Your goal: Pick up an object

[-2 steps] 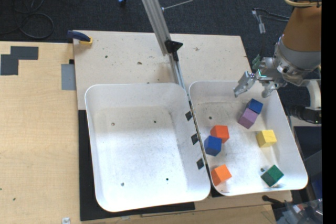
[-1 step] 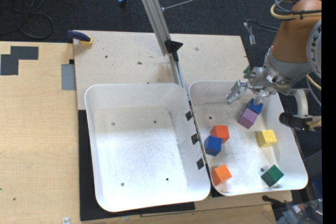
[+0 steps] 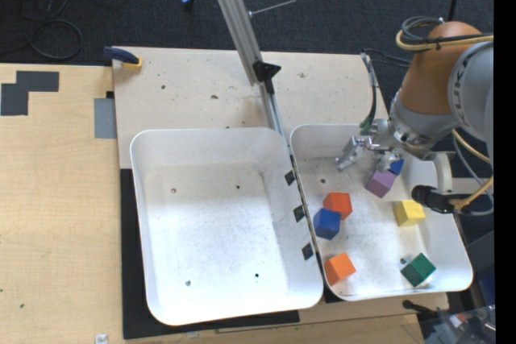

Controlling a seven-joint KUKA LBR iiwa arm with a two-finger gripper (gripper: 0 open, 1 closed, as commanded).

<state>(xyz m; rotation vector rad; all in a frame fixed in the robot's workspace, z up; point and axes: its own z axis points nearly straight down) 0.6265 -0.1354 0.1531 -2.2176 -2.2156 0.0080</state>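
Observation:
The right bin holds several small blocks. A purple block lies near the back, with a small blue block just behind it. Further forward are a yellow block, a red-orange cube, a blue cube, an orange cube and a green cube. My gripper hangs low over the back of this bin, just left of the purple block. I see nothing held in it.
The left bin lies beside the right one, and black clips sit along the shared wall. An aluminium rail slants up from the bins' back edge. A blue and yellow clamp lies at the bench's far left corner.

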